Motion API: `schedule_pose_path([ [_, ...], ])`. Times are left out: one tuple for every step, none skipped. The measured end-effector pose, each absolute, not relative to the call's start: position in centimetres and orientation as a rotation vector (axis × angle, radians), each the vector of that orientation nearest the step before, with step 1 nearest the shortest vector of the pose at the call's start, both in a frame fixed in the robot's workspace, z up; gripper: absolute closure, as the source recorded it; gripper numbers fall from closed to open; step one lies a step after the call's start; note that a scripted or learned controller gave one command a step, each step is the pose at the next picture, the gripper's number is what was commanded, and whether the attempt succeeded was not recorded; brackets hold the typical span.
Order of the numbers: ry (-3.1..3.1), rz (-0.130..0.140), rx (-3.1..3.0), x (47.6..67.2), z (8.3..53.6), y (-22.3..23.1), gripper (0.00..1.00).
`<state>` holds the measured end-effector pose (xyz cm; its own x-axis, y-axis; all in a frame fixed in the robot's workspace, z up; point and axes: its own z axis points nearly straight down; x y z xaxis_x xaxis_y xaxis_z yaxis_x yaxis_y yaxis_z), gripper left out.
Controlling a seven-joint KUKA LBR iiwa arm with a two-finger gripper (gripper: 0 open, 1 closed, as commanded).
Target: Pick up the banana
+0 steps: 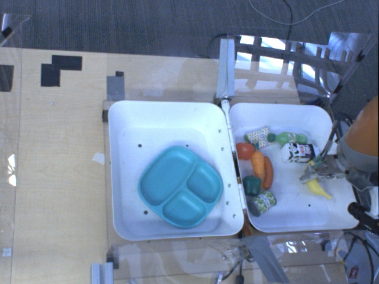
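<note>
Spanning whole view, worktop (53,176) carries two white bins. Left bin (127,123) well left of jaws, holds blue divided plate (180,186). Right bin (278,215) lies under jaws (312,171). Jaws state: cannot tell. Carrot (258,164), green bottle (290,138), milk carton (298,152) left of jaws. Banana (320,189) on bin floor just below jaws, seemingly ungripped.

One fixed camera | above bench (53,176) | looked down aslant | took in both bins (172,114) | arm (361,138) at right
</note>
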<state>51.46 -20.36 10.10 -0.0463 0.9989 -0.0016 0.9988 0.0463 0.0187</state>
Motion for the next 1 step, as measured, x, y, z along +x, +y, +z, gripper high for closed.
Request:
schedule_pose_path([
  [2.174,0.006,2.258,57.89,23.28,-20.46,1.00],
])
